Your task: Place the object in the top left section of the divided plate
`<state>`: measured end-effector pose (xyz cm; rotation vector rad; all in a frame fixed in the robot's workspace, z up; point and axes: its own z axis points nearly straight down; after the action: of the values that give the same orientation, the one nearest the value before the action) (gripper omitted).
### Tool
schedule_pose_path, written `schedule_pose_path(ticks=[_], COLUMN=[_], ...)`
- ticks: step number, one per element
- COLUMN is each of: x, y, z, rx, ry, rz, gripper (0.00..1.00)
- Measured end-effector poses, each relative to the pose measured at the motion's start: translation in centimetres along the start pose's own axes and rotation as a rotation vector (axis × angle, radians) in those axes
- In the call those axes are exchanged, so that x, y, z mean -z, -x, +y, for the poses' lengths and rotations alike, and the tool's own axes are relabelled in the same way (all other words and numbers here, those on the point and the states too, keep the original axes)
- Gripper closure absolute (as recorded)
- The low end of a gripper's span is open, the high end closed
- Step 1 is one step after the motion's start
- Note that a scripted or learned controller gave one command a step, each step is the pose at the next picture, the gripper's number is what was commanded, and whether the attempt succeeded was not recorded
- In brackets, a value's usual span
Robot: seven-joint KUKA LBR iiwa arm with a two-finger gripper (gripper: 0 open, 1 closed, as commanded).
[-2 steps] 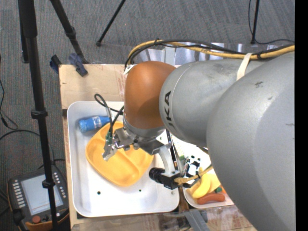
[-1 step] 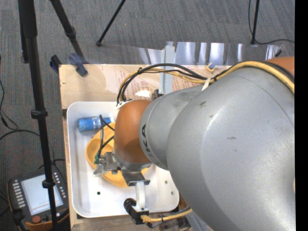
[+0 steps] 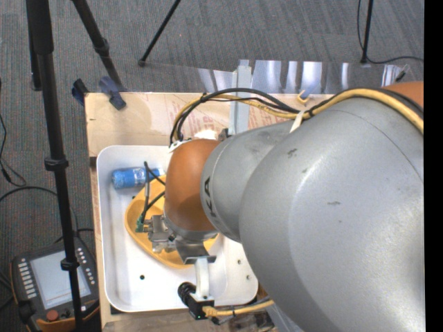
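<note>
White bin (image 3: 114, 282) holds yellow divided plate (image 3: 136, 216) beneath arm (image 3: 311, 206); blue object (image 3: 129, 178) beside it.

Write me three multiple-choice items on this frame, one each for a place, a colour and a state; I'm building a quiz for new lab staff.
1. Where does the blue object lie?
A. In the white bin's far left corner
B. On the floor
C. On the tripod

2. What colour is the plate under the arm?
A. Green
B. Yellow
C. Black

3. How much of the plate shows?
A. All of it
B. Just its left edge, the rest hidden by the arm
C. Its right half

Answers: 1 A, it rests inside the white bin near that corner; 2 B, a yellow rim shows; 3 B, the arm hangs over it.
</note>
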<state>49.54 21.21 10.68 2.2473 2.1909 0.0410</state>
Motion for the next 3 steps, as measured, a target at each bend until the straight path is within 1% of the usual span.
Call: schedule_pose_path(ticks=[1, 2, 3], x=[10.5, 19.7, 7.3], y=[-3.4, -1.7, -2.1], z=[-0.3, -1.6, -2.0], rx=[0.279, 0.542, 0.501], ry=[-0.029, -0.031, -0.035], rz=[-0.017, -0.014, -0.014], gripper=[1.00, 1.00, 1.00])
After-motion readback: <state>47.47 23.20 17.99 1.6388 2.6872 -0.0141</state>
